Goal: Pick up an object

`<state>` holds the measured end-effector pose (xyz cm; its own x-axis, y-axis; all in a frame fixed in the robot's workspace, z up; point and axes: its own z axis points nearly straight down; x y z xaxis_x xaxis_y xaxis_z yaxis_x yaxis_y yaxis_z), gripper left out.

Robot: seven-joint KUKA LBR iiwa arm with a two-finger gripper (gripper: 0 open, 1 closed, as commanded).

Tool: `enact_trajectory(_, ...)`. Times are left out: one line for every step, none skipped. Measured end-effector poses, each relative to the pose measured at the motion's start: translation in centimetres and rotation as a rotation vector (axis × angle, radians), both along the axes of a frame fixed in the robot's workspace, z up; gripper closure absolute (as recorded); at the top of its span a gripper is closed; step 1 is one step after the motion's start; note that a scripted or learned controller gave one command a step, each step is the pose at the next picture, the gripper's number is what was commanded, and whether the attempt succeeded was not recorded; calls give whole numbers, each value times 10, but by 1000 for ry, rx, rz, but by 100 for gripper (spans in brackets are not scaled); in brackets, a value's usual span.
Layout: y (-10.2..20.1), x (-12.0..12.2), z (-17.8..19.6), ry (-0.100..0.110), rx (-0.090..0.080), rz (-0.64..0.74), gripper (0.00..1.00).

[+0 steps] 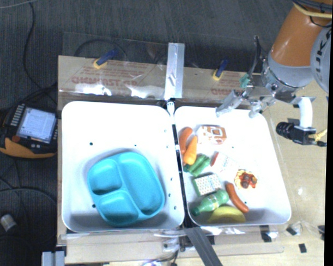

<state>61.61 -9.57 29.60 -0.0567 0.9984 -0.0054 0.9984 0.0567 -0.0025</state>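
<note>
My gripper (241, 106) hangs over the back rim of the right bin (274, 161), its two fingers (227, 107) spread apart with nothing between them. Below it in that bin lie toy foods: an orange carrot (191, 148), a white and orange packet (211, 134), a green vegetable (198, 164), a checked green and white block (207, 183), a pizza-like piece (246, 179), a red sausage (237, 197), a green bottle (211, 202) and a yellow banana (227, 215). The gripper touches none of them.
The left bin (79, 121) holds a blue divided tray (125, 188). A metal divider strip (174, 70) stands behind the bins. A handheld device (31, 128) lies on the floor at left. A black fitting (293, 131) sticks out beside the right bin.
</note>
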Motion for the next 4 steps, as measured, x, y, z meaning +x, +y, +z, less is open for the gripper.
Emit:
enact_trajectory(7, -11, -113, 1, 5, 184, 0)
enact_trajectory(-18, -25, -206, -13, 0, 230, 0)
enact_trajectory(-16, -24, -195, -16, 3, 231, 100)
enact_trajectory(59, 20, -62, -1, 4, 155, 100)
